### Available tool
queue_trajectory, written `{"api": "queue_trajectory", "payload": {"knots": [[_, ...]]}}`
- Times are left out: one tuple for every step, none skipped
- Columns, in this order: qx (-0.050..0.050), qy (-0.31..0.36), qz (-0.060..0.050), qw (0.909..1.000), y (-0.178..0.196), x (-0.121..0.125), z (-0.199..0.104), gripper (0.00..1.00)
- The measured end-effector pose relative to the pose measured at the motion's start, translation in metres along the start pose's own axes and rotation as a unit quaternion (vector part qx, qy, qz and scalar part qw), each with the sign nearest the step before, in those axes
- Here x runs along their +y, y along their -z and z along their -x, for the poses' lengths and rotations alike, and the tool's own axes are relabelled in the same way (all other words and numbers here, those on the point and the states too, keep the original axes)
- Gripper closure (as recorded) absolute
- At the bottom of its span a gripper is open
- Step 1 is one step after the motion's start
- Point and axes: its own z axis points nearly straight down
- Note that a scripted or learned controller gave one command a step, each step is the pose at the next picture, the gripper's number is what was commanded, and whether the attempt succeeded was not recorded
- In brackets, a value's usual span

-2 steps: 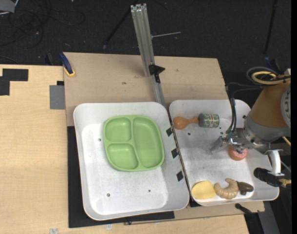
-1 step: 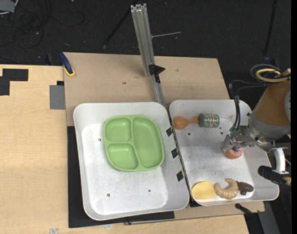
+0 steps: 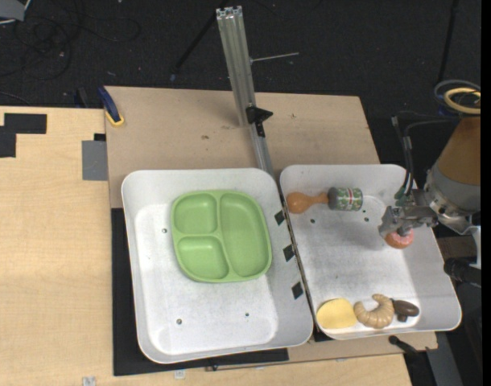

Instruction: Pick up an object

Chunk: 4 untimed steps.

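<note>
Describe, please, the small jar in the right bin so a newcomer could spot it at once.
Start at the right-hand shallow white bin. Along its far edge, a small green-labelled jar lies on its side beside an orange pear-shaped toy. Its white cap and green label set it apart from its neighbours.

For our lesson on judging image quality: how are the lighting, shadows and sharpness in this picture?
Camera view: even overhead light, bright on both white bins, no harsh glare; the green plate is crisp with faint shadows; the floor behind is dark; the tool and small pink item look soft, fine detail unclear.
</note>
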Motion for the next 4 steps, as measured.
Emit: {"api": "queue_trajectory", "payload": {"knots": [[0.0, 0.0, 0.0, 1.0, 0.046, -0.006, 0.0, 1.0], [0.0, 0.0, -0.001, 1.0, 0.077, -0.006, 0.0, 1.0], [0.001, 0.002, -0.002, 1.0, 0.082, 0.003, -0.058, 1.0], [0.001, 0.001, -0.003, 1.0, 0.068, 0.006, -0.109, 1.0]]}}
